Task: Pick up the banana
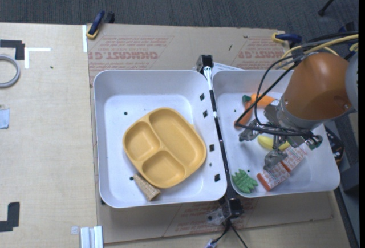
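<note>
Lowered into right bin [319, 184] w/ gripper [268, 144] right over banana [266, 141] near bin centre, apparently lining up a grasp; finger state can't be told, banana mostly hidden.

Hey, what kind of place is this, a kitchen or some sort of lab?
Most likely a robot test lab: an arm reaches over two white bins of toy food, on a cardboard-covered bench above carpet.

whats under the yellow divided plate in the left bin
A tan wedge-shaped item sticks out from beneath the yellow divided plate at its lower-left edge, lying on the left bin floor. How far it runs under the plate, and anything else beneath, is covered.
</note>
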`<state>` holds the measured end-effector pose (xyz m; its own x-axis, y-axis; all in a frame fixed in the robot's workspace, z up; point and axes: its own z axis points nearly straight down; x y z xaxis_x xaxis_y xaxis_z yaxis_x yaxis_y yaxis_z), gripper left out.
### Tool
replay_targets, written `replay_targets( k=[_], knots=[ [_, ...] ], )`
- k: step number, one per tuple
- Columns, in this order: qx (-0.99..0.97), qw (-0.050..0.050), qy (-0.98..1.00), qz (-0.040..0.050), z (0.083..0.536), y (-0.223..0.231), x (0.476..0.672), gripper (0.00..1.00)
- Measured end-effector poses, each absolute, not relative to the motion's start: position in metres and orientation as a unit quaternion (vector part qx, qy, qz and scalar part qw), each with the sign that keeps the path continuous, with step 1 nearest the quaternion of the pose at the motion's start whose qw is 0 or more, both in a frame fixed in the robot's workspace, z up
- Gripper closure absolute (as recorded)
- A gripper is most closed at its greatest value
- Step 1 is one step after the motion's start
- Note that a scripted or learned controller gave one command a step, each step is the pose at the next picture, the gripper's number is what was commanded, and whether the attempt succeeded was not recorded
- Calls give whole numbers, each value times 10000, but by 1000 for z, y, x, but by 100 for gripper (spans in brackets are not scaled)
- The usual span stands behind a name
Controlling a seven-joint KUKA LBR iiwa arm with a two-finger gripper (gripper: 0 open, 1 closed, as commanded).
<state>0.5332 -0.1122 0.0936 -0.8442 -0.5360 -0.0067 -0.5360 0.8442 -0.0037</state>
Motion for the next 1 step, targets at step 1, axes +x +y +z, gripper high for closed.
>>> replay_targets(
  k=[1],
  knots=[
    [-2553, 311, 9663, -74, 101, -95, 506, 0]
  ],
)
